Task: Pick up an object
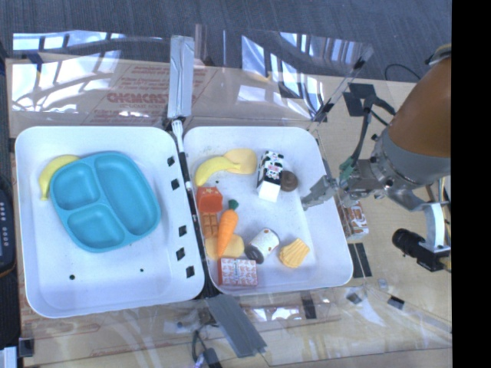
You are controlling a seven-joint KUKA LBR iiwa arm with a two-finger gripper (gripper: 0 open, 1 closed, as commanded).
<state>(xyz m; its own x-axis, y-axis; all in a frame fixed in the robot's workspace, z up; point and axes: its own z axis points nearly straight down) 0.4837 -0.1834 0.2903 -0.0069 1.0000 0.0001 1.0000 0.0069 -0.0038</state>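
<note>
Right bin, taken as landmark: holds a clutter of small toy foods. Carrot near the bin's left wall, lying lengthwise, green top pointing to the far side; touching an orange-red block on its left and a pale yellow piece under its tip. Banana in the far-left corner of that bin. Cow-print carton near the far middle, a brown round bit just beside it. White cup-like roll and ridged yellow wedge toward the near side; red patterned box against the near wall.

Gripper at the bin's right wall, above the rim, nothing between its fingers; open or closed — cannot tell from this angle.

Judged: likeliest pick the carrot. Probably hollow plastic, light, stiff, smooth and tapered, so apt to slip toward the thin end. Best hold across the thick middle, fingers crosswise to its length. Crowding on the left side a risk: neighbours likely to be nudged.
</note>
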